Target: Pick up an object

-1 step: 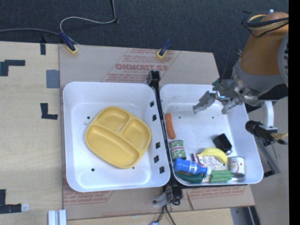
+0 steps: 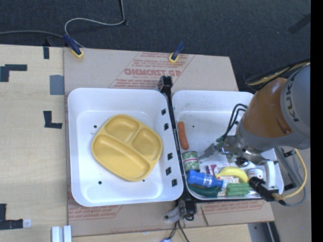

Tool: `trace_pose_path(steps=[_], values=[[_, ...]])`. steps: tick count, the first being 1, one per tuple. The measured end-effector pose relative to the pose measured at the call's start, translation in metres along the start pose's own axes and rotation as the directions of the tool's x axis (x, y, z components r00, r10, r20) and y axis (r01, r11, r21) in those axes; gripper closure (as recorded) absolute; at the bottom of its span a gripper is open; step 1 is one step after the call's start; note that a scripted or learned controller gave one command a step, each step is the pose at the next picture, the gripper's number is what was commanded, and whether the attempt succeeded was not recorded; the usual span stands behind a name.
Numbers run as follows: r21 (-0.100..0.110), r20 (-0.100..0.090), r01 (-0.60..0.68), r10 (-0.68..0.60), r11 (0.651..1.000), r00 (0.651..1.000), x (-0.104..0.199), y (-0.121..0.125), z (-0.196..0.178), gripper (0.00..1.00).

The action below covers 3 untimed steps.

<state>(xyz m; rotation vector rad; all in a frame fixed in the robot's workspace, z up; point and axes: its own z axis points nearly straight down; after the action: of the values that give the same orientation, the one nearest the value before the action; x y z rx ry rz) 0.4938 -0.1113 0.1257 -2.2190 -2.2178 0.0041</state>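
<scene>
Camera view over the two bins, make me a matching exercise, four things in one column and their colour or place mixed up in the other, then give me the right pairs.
Things
1. divided plate
2. hot dog
3. banana
4. small can

Descriptions
A. orange-red, lying in the right bin beside the divider between the bins
B. green label, near the right bin's left wall, just below the hot dog in the picture
C. yellow, lying alone in the left bin
D. yellow, among the clutter at the right bin's near end, close to the gripper

Pairs: 1-C, 2-A, 3-D, 4-B
</scene>
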Motion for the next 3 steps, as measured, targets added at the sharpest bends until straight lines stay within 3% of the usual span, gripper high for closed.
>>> trace_pose_path(steps=[2,3], values=[[-0.028,0.026,-0.013,0.014,1.000,1.000,0.003,-0.006,0.035,0.00],[-0.028,0.025,-0.013,0.013,1.000,1.000,0.004,-0.006,0.035,0.00]])
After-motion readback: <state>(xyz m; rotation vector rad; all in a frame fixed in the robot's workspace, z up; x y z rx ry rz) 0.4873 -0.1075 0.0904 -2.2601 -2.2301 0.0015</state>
